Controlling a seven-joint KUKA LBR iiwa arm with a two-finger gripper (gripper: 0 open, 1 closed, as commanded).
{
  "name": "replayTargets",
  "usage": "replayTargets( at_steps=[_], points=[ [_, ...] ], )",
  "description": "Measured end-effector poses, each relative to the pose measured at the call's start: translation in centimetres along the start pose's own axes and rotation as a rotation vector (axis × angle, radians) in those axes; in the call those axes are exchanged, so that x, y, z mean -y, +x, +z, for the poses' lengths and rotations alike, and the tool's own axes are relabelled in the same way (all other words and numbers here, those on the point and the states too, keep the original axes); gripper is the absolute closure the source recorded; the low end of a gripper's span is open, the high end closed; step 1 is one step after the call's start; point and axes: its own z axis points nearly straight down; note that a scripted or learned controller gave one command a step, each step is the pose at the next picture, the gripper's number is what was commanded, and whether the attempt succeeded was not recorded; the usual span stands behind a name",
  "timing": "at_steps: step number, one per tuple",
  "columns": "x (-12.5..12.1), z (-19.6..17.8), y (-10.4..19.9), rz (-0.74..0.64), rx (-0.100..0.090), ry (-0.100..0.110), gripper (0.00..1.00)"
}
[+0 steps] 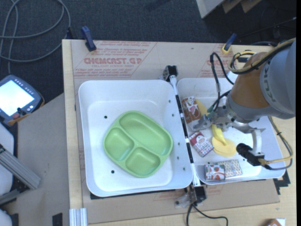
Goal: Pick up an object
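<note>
Robotics lab: clamped bench [117, 60], floor cables [33, 13].

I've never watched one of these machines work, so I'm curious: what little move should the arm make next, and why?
Probably a short drop straight down. The tool hangs low in the right bin, among a yellow banana toy and small red-and-white packets, but nothing visibly sits in its grip. Lowering a little further would likely bring it around one of them. The green tray sits in the other bin.
</note>
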Motion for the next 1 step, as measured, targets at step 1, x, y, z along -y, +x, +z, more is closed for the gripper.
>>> replayTargets(
  at_steps=[1],
  points=[
    [-0.10,-1.02,0.04,0.000,0.000,-0.003,1.00]
  ],
)
